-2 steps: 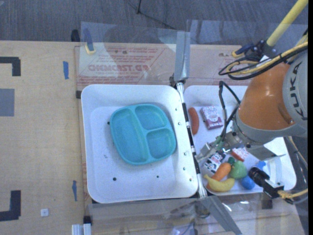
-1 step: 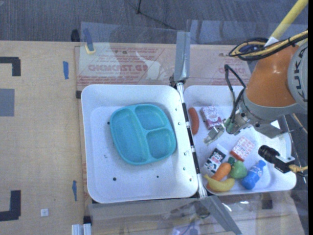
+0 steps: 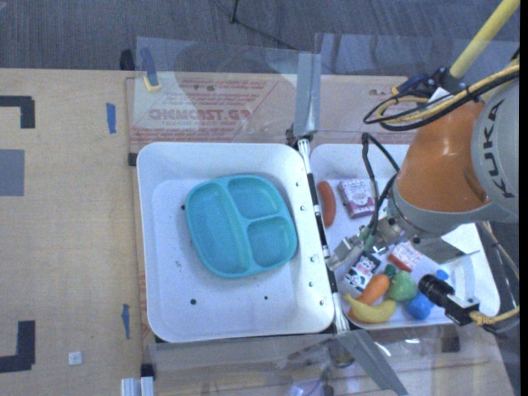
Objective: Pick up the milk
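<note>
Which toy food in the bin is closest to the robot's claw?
The black-and-white milk carton, directly below the gripper. The carrot, banana and sausage sit farther away.

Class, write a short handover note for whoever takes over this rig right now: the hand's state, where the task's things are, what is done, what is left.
Hand: low in the right white bin, over the small black-and-white milk carton; finger state unclear.
Milk carton: lying in that bin beside the orange toy carrot and yellow toy banana.
Left white bin: holds the turquoise divided plate.
Done: approach.
Left: grasp and lift the carton.
</note>
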Tool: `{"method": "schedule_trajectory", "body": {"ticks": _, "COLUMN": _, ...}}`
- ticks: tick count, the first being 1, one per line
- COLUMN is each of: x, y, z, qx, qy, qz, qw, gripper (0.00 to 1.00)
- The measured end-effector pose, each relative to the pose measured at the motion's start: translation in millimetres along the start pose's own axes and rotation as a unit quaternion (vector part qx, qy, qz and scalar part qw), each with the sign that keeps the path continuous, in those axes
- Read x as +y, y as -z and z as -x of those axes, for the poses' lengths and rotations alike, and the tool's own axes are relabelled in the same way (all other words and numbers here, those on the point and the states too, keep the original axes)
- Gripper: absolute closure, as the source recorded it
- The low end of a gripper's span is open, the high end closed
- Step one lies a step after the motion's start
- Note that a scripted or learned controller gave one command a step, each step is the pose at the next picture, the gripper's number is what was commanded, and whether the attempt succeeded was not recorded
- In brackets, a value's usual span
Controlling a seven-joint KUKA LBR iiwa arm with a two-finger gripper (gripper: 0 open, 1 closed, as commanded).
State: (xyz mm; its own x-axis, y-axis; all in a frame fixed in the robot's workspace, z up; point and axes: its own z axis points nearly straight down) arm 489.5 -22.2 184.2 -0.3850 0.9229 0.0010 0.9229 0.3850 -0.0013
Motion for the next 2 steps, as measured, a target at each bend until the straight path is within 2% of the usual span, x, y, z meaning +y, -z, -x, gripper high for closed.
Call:
{"method": "schedule_trajectory", "body": {"ticks": 1, "x": 58.8, "y": 0.9, "z": 53.7, "qx": -0.002, "qy": 0.043, "qz": 0.002, "qw": 0.9991, "gripper": 0.00}}
{"method": "schedule_trajectory", "body": {"ticks": 2, "x": -11.4, "y": -88.7, "z": 79.7, "qx": -0.002, "qy": -0.039, "qz": 0.004, "qw": 0.9992, "gripper": 0.00}}
